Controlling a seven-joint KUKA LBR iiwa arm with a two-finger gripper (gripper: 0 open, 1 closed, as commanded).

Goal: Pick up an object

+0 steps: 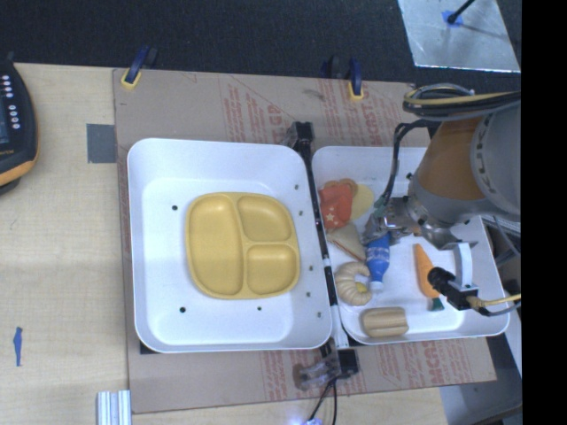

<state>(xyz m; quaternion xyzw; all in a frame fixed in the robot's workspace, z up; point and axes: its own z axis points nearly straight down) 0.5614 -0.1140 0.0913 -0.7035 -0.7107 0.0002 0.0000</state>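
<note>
Low over the middle of the right bin (483,326), see the gripper (386,227), reaching in on the grey arm (500,162) with the orange band (447,162). Cannot tell its state, clenched or released, from this slant. Cannot tell either about contact with the blue-and-white tube (378,262), lying just below it and pointing toward the bin's near wall.

Then, by size: see a pale wooden bench (53,264), and on it a brown cardboard sheet (221,104) under both bins. Find the left bin (164,317) hard against the right one. Find in it a yellow divided plate (242,243), three compartments, flat near the centre. Note a black-and-orange handset (13,127) at the bench's left edge, well apart from the bins.

Down among the smaller things of the right bin:
- a red piece (337,204) near the far left corner, with a pale yellow piece (362,199) touching its right side;
- a tan loaf (384,321) against the near wall;
- a pale ringed roll (354,283) just left of the tube's lower end;
- a tan wedge (349,236) between red piece and roll, beside the tube;
- an orange carrot (423,266) right of the tube, apart from it, green tip toward the near wall.

Last, note a grey tape patch (100,142) left of the cardboard and two blue clamps (136,65) on its far edge.
</note>
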